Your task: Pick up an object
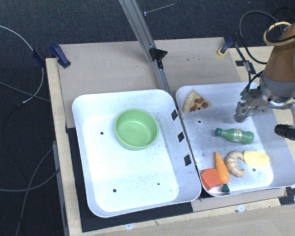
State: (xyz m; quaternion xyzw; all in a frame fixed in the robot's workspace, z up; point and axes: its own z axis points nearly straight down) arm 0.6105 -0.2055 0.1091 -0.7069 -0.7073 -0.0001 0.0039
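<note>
My gripper (241, 115) hangs over the upper right part of the right bin (284, 180), just above and to the right of a green bottle (235, 135) lying on its side. Nothing shows between its fingers. A pizza slice (195, 102) lies at the bin's top left. Along the bin's front edge sit a red block (211, 178), a carrot (222, 169), a tan croissant (235, 162) and a yellow block (256, 159).
The left bin (108, 195) holds a green bowl (136, 128) near its upper middle. A metal pole (142, 33) slants down to the gap between the bins. Blue clamps (59, 55) grip the bench's back corners. Cables trail at right.
</note>
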